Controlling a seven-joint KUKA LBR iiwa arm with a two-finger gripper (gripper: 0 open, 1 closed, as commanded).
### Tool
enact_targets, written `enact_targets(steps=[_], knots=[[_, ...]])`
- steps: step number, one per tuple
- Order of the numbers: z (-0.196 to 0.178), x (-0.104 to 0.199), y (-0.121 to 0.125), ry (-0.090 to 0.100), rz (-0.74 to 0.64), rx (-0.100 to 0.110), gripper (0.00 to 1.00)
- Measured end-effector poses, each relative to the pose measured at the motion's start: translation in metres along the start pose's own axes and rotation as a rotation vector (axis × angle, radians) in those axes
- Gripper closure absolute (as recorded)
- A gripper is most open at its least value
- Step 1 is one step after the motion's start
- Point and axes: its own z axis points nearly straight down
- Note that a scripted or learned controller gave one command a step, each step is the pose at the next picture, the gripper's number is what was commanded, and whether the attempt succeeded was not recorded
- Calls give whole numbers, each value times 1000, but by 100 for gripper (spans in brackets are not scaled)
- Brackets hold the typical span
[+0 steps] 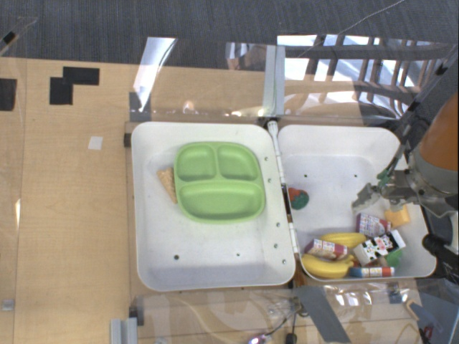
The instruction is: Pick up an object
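My gripper (370,194) hangs over the right side of the right bin (337,149), at the end of the grey arm with the orange band (439,145). Just below it lie a small printed carton (372,225) and a yellow block (397,216). Further toward the front of the bin are two bananas (336,255), a small bottle (326,248), a black-and-white carton (380,247) and a marker (373,271). A red and green piece (297,198) rests by the bin's left wall. I see nothing held in the gripper.
The left bin (154,249) holds a green divided plate (218,181) with a tan cracker (167,183) beside its left edge. A metal divider (281,192) separates the bins. Bare white floor (330,163) lies in the back half of the right bin.
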Motion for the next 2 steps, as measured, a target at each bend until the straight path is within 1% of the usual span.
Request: enact_targets(steps=[1,2], knots=[[98,5,64,-4,-30,-16,0],[97,57,19,-5,-201,-20,0]])
